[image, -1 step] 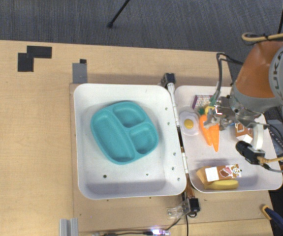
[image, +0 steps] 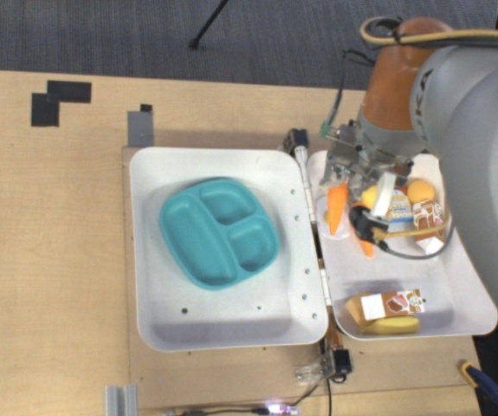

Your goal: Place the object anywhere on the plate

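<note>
The toy carrot (image: 336, 208), likely light, rigid and slick plastic, wants a mid-body pinch; whether the gripper (image: 358, 183) above it is open, I cannot tell.

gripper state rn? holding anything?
gripper: down in the right bin among the toy food, beside the carrot. Open or closed: cannot be told. No object visibly held.

Gripper (image: 363, 199) fingertips lost in clutter in the right bin (image: 456, 319); arm (image: 474, 120) cut off by right edge.
</note>
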`<state>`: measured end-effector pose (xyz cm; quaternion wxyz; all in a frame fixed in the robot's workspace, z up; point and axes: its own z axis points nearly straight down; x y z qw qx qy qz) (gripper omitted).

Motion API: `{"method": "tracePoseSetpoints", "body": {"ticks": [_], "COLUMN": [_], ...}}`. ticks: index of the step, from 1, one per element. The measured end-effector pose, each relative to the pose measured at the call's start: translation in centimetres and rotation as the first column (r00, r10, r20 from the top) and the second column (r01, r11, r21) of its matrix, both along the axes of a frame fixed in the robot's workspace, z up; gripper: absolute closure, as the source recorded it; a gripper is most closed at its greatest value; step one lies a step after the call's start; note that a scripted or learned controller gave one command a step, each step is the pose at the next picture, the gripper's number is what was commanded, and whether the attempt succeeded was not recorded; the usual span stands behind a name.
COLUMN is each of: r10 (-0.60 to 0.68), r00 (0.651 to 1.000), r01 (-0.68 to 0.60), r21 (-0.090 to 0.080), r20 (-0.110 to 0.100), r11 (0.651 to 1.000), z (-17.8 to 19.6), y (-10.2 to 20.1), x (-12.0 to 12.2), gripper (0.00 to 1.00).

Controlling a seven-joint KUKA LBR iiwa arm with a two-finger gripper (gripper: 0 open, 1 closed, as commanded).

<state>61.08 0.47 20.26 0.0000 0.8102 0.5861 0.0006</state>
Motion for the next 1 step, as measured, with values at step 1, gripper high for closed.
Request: {"method": "tracePoseSetpoints", "body": {"ticks": [1], "r10": [-0.024], "r00": [1.0], "r01": [0.024], "r21": [0.001], "r20": [-0.002], "r11": [1.0], "z": [-1.85], "y": [5.14], "x": [-2.28], "gripper": [1.0]}}
